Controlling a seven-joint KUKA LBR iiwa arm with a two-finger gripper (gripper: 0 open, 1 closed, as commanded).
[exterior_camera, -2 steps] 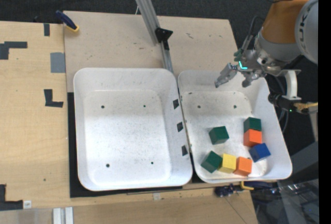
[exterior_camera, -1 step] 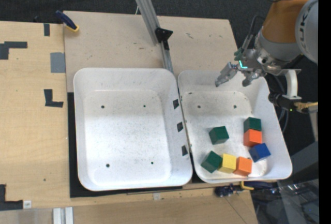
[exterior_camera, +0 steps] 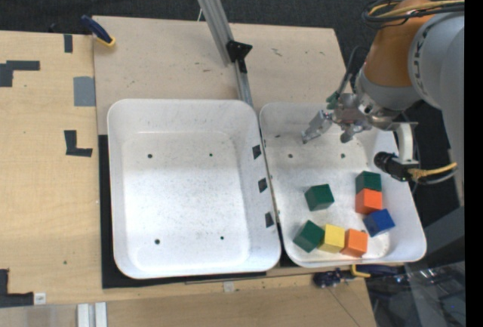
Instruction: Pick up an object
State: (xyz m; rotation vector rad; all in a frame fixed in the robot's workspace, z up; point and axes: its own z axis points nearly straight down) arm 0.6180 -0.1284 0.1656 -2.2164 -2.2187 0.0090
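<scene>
So nothing is picked yet: the gripper [exterior_camera: 330,128] hangs with its fingers apart and bare over the right bin's [exterior_camera: 290,138] far end, well apart from the blocks [exterior_camera: 319,196] clustered at its near end.

I see two white bins [exterior_camera: 121,167], black-speckled. Blocks: three green [exterior_camera: 319,196], two orange [exterior_camera: 369,201], one yellow [exterior_camera: 334,236], one blue [exterior_camera: 379,221]. Arm [exterior_camera: 438,53] grey, orange band [exterior_camera: 392,53]. Bench [exterior_camera: 45,189] tan.
</scene>
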